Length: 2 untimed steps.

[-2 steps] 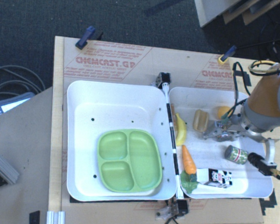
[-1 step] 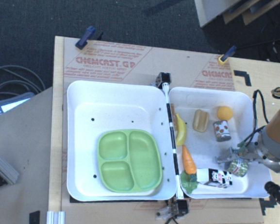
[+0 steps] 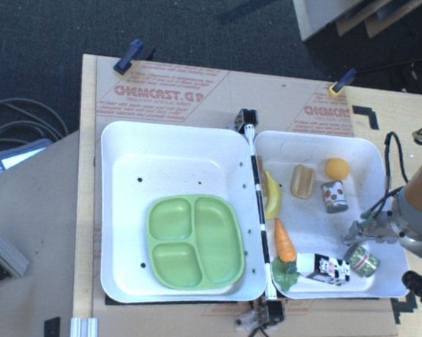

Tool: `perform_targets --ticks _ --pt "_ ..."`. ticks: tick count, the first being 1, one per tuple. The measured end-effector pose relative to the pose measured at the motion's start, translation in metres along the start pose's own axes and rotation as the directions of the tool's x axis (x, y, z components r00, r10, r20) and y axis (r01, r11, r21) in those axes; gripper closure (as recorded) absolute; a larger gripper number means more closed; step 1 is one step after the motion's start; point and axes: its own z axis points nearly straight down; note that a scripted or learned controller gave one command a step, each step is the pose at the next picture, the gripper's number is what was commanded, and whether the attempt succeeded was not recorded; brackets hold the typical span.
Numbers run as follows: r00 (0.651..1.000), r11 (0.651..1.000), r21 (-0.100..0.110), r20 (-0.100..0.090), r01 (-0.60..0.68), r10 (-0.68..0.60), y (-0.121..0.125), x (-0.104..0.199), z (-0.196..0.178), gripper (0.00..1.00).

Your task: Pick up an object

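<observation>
The right bin (image 3: 312,147) holds a yellow banana (image 3: 271,193), a tan bread-like piece (image 3: 302,181), an orange (image 3: 336,168), a small spotted can (image 3: 334,196), a carrot (image 3: 285,241), a black-and-white carton (image 3: 331,268) and a green-labelled can (image 3: 364,261) lying on its side. My gripper (image 3: 362,233) reaches in from the right edge and hangs low over the bin's right side. It is just above the green-labelled can and right of the spotted can. Nothing shows in its grasp.
The left bin (image 3: 123,164) carries a green divided plate (image 3: 194,240). A black divider rail (image 3: 256,197) runs between the bins. A blue clamp (image 3: 127,56) and a yellow clamp (image 3: 342,82) sit on the board's far edge. Cables (image 3: 17,121) lie at the left.
</observation>
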Motion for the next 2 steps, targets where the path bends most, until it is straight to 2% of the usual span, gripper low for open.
perform_targets --ticks 1,2 --pt "1.000 1.000 -0.002 0.000 0.004 -0.004 0.0308 0.0454 -0.0322 1.00" --pt "1.000 1.000 -0.001 0.001 0.002 -0.002 0.0302 0.0446 -0.0319 0.00"
